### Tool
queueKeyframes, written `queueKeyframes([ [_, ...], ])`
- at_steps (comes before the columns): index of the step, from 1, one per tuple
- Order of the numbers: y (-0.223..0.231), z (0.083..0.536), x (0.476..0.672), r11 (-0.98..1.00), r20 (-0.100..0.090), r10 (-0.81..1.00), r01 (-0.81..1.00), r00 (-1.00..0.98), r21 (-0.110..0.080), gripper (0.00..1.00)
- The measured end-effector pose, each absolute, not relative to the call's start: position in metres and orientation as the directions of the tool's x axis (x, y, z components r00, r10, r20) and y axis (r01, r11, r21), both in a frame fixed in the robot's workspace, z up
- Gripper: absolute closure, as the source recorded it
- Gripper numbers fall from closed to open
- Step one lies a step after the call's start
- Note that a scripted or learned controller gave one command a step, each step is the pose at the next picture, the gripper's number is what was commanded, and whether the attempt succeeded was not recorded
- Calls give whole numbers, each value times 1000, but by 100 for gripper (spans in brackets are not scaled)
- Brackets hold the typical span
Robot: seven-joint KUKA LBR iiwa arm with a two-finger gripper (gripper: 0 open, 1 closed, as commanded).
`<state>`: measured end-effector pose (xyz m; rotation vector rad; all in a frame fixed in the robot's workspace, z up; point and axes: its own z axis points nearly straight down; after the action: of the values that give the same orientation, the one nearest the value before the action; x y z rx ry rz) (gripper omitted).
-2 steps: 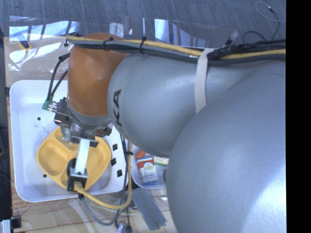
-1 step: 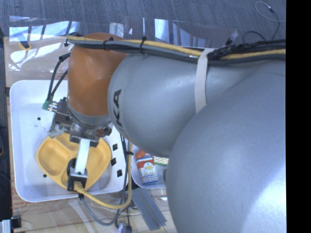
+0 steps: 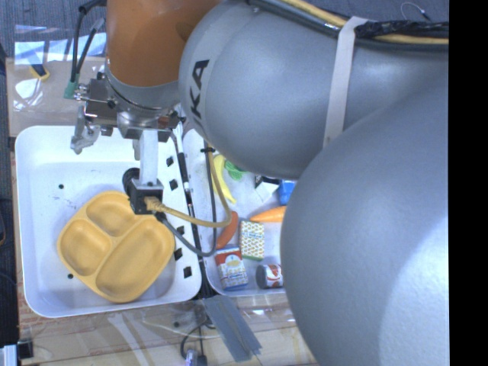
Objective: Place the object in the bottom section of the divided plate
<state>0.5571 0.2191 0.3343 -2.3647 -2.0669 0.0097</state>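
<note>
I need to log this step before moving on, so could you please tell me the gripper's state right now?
Gripper: cannot be told whether open or closed; it hangs over the left bin, behind the yellow divided plate.

The arm (image 3: 320, 143) is covering much of the right bin (image 3: 212, 282). Its gripper (image 3: 82, 137) is hanging over the far rim of the left bin (image 3: 30, 204). There a yellow plate (image 3: 114, 246) is lying flat. A carrot (image 3: 267, 214), a carton (image 3: 231, 269) and a can (image 3: 268, 274) are lying in the right bin.

Rt bin (image 3: 245, 290) w/ banana (image 3: 223, 181), carrot (image 3: 267, 215), carton (image 3: 232, 270), can (image 3: 268, 274).
</note>
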Motion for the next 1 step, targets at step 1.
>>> queueKeyframes([
  [1, 222, 342, 557, -119, -9, 993, 993, 119, -10, 100],
])
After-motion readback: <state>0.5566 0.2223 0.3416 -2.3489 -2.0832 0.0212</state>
